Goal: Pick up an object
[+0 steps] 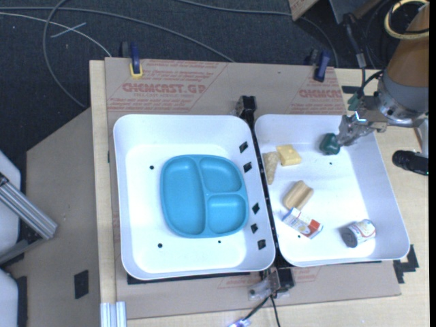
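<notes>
Green object (pixel 330 144) lies near right bin's (pixel 381 182) far rim, at end effector (pixel 349 132).

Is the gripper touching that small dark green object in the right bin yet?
Cannot tell. In the camera view the gripper sits right beside the small dark green object, overlapping its edge, with no plain contact or gap showing.

Bright, even overhead light floods the two shallow white plastic bins (pixel 129 182), washing their floors nearly to pure white around the sharply focused blue three-compartment plastic tray (pixel 204 195). Shadows under the tray's rim are thin and soft. Above the tray, the dark carpeted floor (pixel 204 12) falls dim and slightly grainy. To the tray's far right, the grey robot arm with orange band (pixel 409 73) looks mildly blurred.
</notes>
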